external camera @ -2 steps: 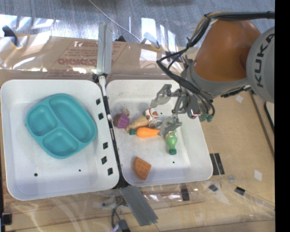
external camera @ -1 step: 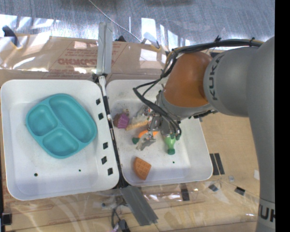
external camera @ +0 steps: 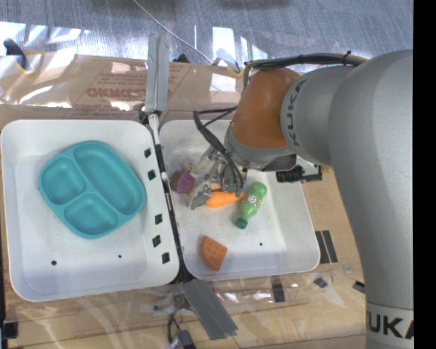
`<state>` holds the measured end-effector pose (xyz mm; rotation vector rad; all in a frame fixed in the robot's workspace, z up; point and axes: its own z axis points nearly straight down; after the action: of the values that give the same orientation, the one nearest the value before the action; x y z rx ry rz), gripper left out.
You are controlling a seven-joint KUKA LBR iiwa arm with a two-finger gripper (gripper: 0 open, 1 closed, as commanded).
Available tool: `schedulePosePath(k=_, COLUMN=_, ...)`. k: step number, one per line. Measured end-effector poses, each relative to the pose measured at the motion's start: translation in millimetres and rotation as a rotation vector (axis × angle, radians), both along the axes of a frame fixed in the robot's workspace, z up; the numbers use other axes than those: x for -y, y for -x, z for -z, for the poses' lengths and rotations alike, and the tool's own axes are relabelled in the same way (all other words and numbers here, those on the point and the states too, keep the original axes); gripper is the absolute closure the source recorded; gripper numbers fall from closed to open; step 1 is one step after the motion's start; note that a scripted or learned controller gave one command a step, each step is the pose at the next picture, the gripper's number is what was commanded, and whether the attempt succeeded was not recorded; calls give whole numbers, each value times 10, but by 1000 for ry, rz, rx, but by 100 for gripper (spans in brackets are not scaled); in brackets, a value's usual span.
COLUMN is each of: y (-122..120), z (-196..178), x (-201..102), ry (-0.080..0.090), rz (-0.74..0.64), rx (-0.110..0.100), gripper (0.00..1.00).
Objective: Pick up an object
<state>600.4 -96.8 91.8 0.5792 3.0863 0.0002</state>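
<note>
Here the grey arm [external camera: 349, 122] reaches in from the right, its orange band [external camera: 265, 111] bent over the right bin [external camera: 291, 253], and the gripper [external camera: 207, 184] hangs low among the small things gathered in the bin's upper-left part. How far the jaws stand open cannot be told, since the metal parts blur together at the wrist's end, and nothing can be seen held between them. Just to the left of the gripper lies a small purple object [external camera: 183, 181], close to the bin's left wall. An orange carrot [external camera: 222, 200] lies just beside the gripper's lower edge, pointing roughly left to right, and seems to touch it, though contact is not certain. To the carrot's right a green bottle [external camera: 250, 203] with a pale label lies tilted, its cap toward the lower left, close to or touching the carrot's right end. Well apart from these, nearer the front edge of the right bin, sits an orange waffle-textured piece [external camera: 213, 253] on its own. The left bin [external camera: 29, 267] holds a teal divided plate [external camera: 92, 188] with three compartments, set at a slant. Both bins rest side by side on the surface [external camera: 80, 86], which is covered in brown card and clear sheeting.
</note>
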Motion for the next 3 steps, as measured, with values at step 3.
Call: schedulePosePath(k=3, y=1050, z=-999, x=-652, ry=-1, rz=69, rx=-4, gripper=100)
